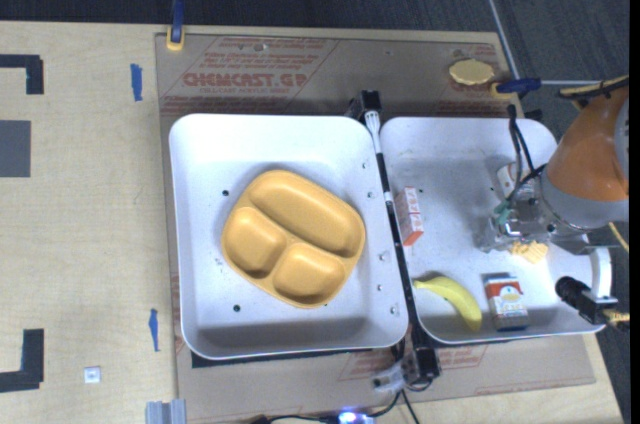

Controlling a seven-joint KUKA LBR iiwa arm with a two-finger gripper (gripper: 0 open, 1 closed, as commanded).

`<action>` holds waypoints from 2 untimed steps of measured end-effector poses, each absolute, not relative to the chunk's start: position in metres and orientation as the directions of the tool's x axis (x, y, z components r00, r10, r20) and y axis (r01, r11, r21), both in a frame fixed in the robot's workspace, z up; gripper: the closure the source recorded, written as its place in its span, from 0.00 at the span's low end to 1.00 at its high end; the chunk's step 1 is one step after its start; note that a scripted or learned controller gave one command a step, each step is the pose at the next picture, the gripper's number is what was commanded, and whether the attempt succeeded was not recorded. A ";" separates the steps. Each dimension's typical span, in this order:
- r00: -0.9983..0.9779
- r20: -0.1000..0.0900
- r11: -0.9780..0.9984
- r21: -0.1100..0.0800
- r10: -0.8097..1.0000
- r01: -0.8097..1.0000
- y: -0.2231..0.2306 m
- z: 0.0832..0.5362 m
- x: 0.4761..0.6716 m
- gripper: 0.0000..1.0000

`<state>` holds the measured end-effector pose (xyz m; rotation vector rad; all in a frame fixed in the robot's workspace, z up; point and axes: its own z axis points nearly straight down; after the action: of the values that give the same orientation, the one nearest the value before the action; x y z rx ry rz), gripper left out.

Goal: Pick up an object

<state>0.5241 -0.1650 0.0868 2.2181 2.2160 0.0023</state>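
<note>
My gripper hangs low over the right side of the right bin, on the grey arm with its orange band. Just right of and below the gripper lies a small yellow-orange object, partly hidden by the wrist. A banana rests near the bin's front wall. A small red, white and blue box stands to the banana's right. A little red and white carton lies against the bin's left wall.
A large yellow three-part tray lies in the left bin. A tan disc and a blue clip sit on the board behind the right bin. Cables hang by the wrist.
</note>
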 end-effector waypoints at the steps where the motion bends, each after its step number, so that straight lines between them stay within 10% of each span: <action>1: -0.002 0.000 0.002 0.002 1.000 1.000 -0.104 0.105 0.579 1.00; 2: 0.000 -0.002 0.000 0.003 1.000 1.000 -0.159 0.146 0.556 1.00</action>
<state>0.5564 -0.1592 0.1458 2.2191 2.2188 0.0006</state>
